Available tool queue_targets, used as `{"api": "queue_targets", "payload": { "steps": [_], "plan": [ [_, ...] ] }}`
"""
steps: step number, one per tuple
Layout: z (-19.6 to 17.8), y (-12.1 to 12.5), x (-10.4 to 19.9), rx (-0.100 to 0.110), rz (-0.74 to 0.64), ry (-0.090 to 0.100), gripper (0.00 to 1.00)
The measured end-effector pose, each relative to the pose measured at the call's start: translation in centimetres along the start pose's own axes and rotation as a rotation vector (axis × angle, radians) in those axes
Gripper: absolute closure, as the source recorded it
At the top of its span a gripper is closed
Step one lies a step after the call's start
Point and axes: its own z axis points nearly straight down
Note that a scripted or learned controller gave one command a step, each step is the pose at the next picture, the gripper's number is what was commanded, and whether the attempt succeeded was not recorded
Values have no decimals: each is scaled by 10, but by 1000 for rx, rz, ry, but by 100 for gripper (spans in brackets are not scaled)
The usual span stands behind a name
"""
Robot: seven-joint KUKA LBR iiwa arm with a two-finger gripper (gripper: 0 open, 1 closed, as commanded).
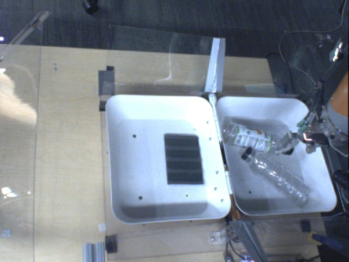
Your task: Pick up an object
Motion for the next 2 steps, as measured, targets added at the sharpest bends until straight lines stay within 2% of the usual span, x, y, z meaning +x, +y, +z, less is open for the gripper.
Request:
{"api": "queue_targets", "payload": {
  "steps": [1,2],
  "plan": [
    [128,5,18,-25,44,-5,0],
    [137,115,7,-11,-46,-2,0]
  ]
}}
